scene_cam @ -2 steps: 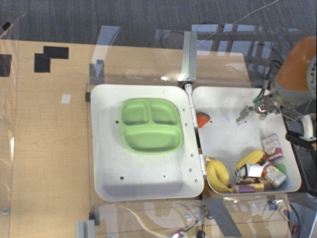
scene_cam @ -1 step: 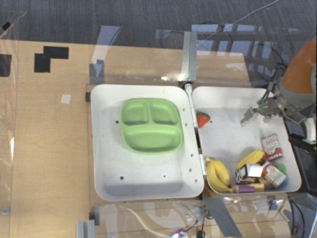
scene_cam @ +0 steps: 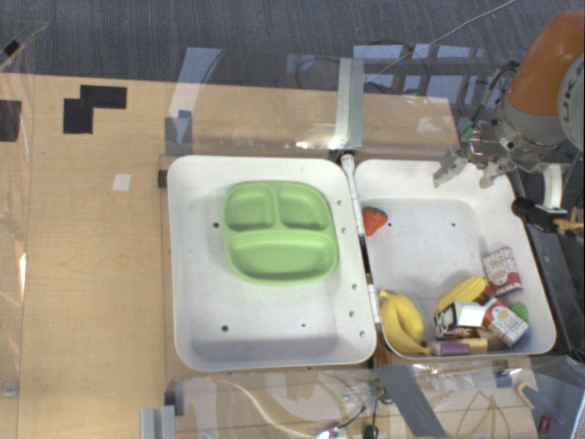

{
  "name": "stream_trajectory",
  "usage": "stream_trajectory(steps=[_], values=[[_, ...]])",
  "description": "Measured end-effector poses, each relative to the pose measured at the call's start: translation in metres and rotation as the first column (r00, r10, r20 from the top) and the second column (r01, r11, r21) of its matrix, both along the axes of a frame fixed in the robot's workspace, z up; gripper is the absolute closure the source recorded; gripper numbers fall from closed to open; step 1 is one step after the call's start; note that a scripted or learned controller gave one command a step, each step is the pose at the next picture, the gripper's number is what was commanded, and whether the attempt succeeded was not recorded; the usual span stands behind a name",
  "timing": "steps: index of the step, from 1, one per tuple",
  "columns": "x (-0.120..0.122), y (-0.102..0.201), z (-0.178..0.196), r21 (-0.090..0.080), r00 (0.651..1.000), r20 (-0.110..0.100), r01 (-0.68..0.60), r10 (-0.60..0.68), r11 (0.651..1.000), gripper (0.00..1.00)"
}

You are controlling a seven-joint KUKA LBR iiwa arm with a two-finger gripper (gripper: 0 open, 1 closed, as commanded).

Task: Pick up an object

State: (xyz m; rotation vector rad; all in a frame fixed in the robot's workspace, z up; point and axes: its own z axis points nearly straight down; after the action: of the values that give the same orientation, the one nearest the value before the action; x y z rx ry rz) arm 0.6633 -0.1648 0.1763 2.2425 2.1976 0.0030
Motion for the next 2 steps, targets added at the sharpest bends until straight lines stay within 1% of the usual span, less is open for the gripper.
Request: stream_trajectory(steps=[1, 2], values=[[-0.054, -0.028, -0.080, 0.001, 0.999, -0.004, -0.046, 0.046, 0.999, 0.00], [-0.110, -0.030, -0.086, -0.004, 0.989, 0.012, -0.148, 0.148, 0.989, 0.00]])
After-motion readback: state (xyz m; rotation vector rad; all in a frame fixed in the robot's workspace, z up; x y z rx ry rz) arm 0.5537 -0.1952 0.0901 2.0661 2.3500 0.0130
